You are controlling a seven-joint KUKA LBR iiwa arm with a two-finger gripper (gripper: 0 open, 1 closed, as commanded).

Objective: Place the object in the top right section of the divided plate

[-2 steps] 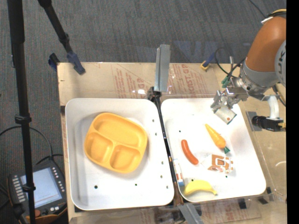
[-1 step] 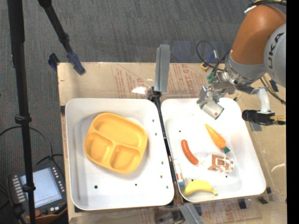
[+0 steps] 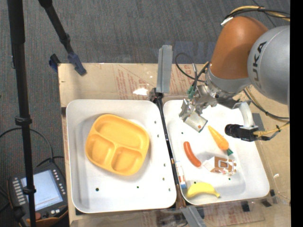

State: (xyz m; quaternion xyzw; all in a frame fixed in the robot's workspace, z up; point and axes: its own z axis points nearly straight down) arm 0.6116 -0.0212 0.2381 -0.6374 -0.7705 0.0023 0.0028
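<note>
The arm (image 3: 246, 56) looms in from the right, big grey-and-orange bulk hanging over the right bin (image 3: 258, 174). Across in the left bin (image 3: 75, 174) sits the yellow divided plate (image 3: 117, 144), turned at a slant, its sections bare. The gripper (image 3: 195, 116) hovers near the right bin's upper left corner, and whether the pincer is spread or pressed together cannot be told from here; nothing shows between its tips.

Which item is the object is not given. Nearest the gripper lies the carrot (image 3: 218, 138), long axis running diagonally, fat orange end up-left, green tip down-right. Just left of it is the sausage (image 3: 191, 154), slanted the same way. Lower down rest a small printed packet (image 3: 222, 165) and the banana (image 3: 202, 190), lying roughly crosswise near the bin's front edge.

The risks, as a judgement: the carrot is tapered and round, so a grip along its length could squirt it out. And since the plate is rotated, the wrong section could easily get the drop.
</note>
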